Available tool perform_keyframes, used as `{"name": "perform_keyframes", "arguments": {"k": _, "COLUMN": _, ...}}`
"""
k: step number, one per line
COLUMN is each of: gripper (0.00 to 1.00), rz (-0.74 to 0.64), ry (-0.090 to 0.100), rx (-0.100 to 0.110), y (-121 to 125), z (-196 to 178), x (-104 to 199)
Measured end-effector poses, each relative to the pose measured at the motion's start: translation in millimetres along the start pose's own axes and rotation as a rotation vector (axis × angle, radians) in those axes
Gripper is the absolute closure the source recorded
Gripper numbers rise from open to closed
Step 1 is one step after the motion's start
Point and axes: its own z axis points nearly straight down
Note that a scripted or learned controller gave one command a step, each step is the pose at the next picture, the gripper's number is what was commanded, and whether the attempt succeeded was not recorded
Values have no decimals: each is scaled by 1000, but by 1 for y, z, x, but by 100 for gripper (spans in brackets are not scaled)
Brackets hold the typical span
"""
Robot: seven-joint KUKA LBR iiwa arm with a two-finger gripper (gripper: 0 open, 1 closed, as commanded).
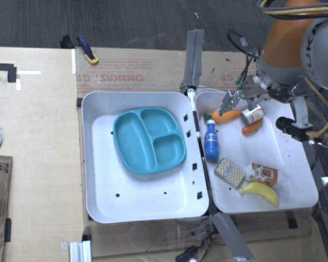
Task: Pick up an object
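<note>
We see the claw [241, 106] low over the far end of the right bin [299, 203], and we cannot tell whether it is spread or pressed together. Just below it to the left lies an orange carrot-like piece [226, 115], and just below it to the right a second orange piece [252, 128]. A little further left and nearer the camera, a blue bottle [211, 142] lies along the bin's wall. Beyond that sit a patterned packet [229, 172], a small brown-and-white box [262, 173] and a banana [260, 193]. Farthest off, to the left, a teal divided plate [150, 140] rests in the left bin [91, 168].
</note>
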Motion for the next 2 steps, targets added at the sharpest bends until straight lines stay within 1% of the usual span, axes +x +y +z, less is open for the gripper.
{"name": "perform_keyframes", "arguments": {"k": 1, "gripper": 0, "rz": -66, "ry": 1, "rx": 3, "y": -36, "z": 71, "x": -37}}
{"name": "perform_keyframes", "arguments": {"k": 2, "gripper": 0, "rz": 71, "ry": 0, "rx": -1, "y": 18, "z": 125, "x": -45}}
